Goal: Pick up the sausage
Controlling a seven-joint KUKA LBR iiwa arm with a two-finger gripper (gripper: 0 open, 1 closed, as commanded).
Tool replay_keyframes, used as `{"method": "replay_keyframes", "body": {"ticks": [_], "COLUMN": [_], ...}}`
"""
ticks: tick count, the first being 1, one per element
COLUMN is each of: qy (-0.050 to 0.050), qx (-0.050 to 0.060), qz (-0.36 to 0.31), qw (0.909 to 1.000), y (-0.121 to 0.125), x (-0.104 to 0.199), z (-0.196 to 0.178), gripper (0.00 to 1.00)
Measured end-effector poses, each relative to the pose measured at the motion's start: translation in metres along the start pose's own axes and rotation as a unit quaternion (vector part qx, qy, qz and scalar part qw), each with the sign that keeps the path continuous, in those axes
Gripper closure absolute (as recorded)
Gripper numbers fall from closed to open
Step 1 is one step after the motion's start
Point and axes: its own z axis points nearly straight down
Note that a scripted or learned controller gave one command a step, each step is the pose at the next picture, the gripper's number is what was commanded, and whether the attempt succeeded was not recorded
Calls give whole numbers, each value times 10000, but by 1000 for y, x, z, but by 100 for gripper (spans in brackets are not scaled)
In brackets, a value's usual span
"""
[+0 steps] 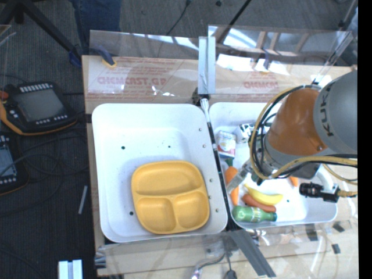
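While the arm hangs over the right bin, notes below.
sausage (257,201): reddish-brown, low in the right bin (317,214), tucked just under the banana (264,195) and just above the green bottle (254,215).
axis: long axis runs roughly left-right, tilted a little down toward the right; left end near the carrot (234,196).
pincer (254,176): near the sausage, up and left of it; hidden by wrist and cables, so I can't tell its opening or whether it has anything.
step: approach, by my read.
how: set the fingers across the short axis, come down at mid-length, avoid nudging banana or bottle.
neighbours: yellow tray (170,195) in the left bin (116,156), well apart.
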Motion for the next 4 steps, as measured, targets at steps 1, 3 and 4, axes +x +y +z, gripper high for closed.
{"method": "replay_keyframes", "body": {"ticks": [1,3,4], "qy": [1,2,2], "qx": [1,1,1], "qz": [0,-1,-1], "qw": [10000,10000,10000], "y": [0,0,0], "x": [0,0,0], "z": [0,0,0], "gripper": [0,0,0]}}
